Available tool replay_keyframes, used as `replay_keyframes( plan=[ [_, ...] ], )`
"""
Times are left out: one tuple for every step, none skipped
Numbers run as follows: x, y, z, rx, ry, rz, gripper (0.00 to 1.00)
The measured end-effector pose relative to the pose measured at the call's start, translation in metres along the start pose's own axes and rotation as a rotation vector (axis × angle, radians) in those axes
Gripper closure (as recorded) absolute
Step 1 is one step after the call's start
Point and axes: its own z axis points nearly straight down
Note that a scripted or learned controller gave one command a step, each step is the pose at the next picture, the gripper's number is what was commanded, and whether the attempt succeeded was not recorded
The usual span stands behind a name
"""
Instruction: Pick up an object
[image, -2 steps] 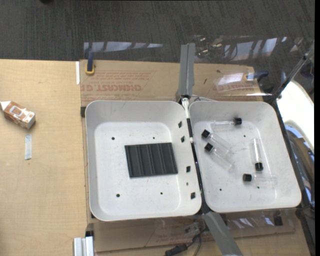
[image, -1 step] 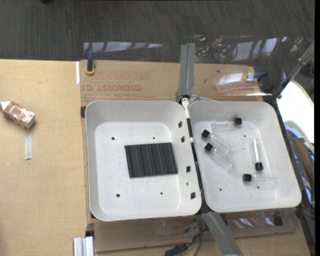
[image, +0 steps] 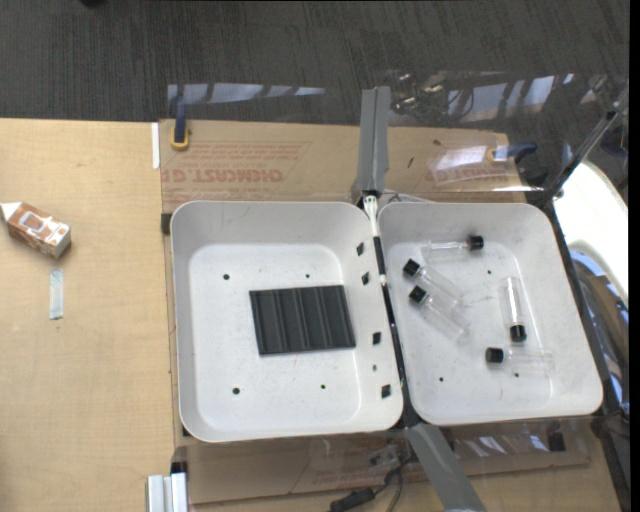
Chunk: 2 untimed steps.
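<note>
1. Near edge: the left bin (image: 200, 400) holds a dark ribbed panel (image: 302, 320) lying flat at its centre.
2. Right bin (image: 570, 395): several clear vials with black caps (image: 516, 312), the pickable objects, lie scattered and well apart.
3. Judged risk: transparent, round vials may roll or slip from a grasp; the flat panel offers little edge to pinch.
4. End effector: its state cannot be told.
5. Far: cardboard (image: 240, 165) bears mirrored red lettering, seemingly "CHEMCAST"; a small printed carton (image: 38, 230) rests on the tabletop (image: 80, 400), its text illegible.
</note>
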Motion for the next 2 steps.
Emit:
replay_keyframes(
  plan=[
    [0.0000,0.0000,0.0000,0.000,0.000,0.000,0.00],
    [-0.0007,0.0013,-0.0071,0.001,0.000,-0.002,1.00]
  ],
)
